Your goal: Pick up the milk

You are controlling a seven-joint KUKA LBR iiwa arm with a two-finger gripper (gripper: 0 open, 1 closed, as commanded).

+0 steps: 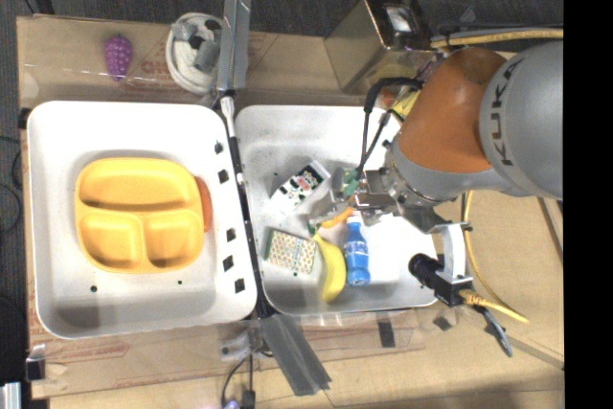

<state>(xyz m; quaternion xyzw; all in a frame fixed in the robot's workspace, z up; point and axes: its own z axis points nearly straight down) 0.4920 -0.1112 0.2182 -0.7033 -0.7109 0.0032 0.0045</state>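
Pincer over right bin, beside milk carton (carton tilted)

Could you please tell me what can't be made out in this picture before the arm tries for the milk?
- Gripper: the wrist and cables cover it in the camera view, so what it holds is unclear.
- Milk carton: its print is too small to read.
- Small orange item beside the blue bottle: partly under the gripper, unidentifiable.
- Arm: cut off at the right edge.
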